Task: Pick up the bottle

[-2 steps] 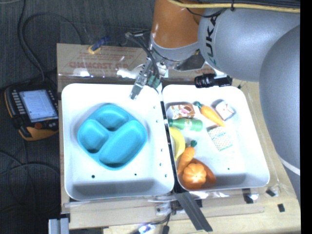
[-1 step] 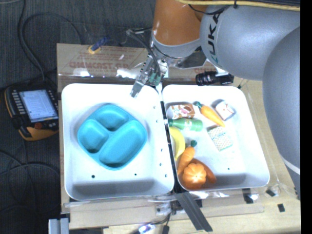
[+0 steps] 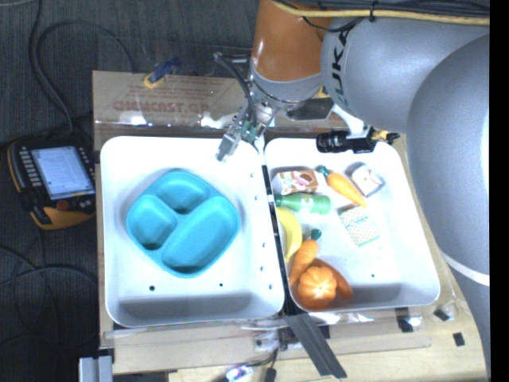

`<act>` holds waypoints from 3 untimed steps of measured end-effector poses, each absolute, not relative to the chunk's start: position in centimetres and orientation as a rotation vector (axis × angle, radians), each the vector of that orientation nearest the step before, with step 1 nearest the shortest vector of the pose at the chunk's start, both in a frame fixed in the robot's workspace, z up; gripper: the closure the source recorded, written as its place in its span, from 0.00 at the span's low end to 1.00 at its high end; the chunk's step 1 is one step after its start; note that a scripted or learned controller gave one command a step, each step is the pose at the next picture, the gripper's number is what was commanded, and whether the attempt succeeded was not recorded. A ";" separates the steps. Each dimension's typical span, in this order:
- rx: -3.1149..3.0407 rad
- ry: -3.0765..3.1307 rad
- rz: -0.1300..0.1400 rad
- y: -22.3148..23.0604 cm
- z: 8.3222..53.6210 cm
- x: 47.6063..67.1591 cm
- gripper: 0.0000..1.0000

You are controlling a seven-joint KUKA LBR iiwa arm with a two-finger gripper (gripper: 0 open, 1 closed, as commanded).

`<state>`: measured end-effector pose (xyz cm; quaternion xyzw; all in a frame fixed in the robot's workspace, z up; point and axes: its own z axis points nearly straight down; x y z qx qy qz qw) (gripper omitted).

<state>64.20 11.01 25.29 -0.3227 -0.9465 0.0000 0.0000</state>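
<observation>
Bottle (image 3: 305, 204) lies on its side in the right bin (image 3: 398, 261), upper left part of that bin, just right of the divider btw the two bins; green body, white cap end toward the right; it sits just below a small brown-and-white packet (image 3: 298, 181) and just above a banana (image 3: 289, 233), touching or nearly touching both; can't tell which.

Tool (image 3: 237, 138) sits at upper centre of the frame, over the far rim of the left bin (image 3: 119, 293), near the divider; it hangs tilted, tip pointing down-left; nothing visible btw its fingers; too small and blurred to tell how far apart they are; it is well apart from the bottle, up and left of it. Arm (image 3: 382, 54) fills the upper right, grey w/ orange band (image 3: 286, 30) above the wrist.

Other stuff in right bin: carrot (image 3: 343, 185) right of the packet, angled; small white-and-red box (image 3: 367, 180) at upper right; pale patterned packet (image 3: 359, 227) mid-bin; second carrot-like piece (image 3: 305, 257) below the banana; orange round fruit (image 3: 318, 285) at lower left corner of that bin.

Left bin holds a blue divided tray (image 3: 183, 221), three compartments, centred. Tabletop (image 3: 159, 106) shows beyond the bins at upper left w/ a clear sheet on it; handheld pendant (image 3: 52, 177) w/ lit screen at far left of the frame, on the floor.
</observation>
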 end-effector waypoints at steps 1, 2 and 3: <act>-1.013 -2.976 0.001 11.1 26.2 64.2 1.00; -1.301 -2.859 0.001 20.3 25.1 63.4 1.00; -0.865 -3.023 0.004 18.8 40.7 63.1 1.00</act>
